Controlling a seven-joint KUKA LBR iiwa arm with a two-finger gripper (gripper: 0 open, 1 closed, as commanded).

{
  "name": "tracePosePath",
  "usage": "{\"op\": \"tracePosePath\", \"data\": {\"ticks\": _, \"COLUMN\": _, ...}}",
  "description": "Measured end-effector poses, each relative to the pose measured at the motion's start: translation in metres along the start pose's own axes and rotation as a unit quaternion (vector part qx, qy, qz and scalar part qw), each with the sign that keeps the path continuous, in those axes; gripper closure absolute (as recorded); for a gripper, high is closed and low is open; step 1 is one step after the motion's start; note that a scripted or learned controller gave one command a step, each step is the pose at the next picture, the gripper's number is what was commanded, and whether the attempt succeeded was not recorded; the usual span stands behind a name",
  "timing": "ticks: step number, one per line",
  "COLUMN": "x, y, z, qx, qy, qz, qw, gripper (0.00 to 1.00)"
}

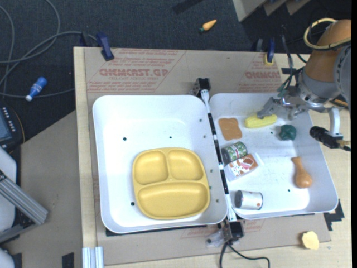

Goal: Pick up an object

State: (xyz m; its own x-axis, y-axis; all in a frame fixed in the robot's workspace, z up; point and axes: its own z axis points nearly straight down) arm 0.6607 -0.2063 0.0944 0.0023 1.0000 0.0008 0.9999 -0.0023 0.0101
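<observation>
Hanging low in the right bin (312,202), the gripper (271,107) sits right above the yellow banana (260,121). I cannot tell if it is open or closed. The banana lies long from left to right, just under and a bit left.

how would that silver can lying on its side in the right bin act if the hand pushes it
The silver can lies on its side near the right bin's front edge, so a push across its length would probably roll it. Its smooth, shiny wall may slip under fingers. It looks small and likely light, so it could skid.
</observation>
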Motion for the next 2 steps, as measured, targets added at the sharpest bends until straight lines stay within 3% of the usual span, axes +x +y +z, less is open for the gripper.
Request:
{"op": "tracePosePath", "data": {"ticks": 1, "x": 0.0015, "y": 0.0022, "z": -0.0161, "qx": -0.004, "qy": -0.003, "qz": -0.002, "qw": 1.0, "gripper": 1.0}}
{"op": "tracePosePath", "data": {"ticks": 2, "x": 0.0019, "y": 0.0016, "z": -0.0147, "qx": -0.003, "qy": -0.003, "qz": -0.003, "qw": 1.0, "gripper": 0.0}}
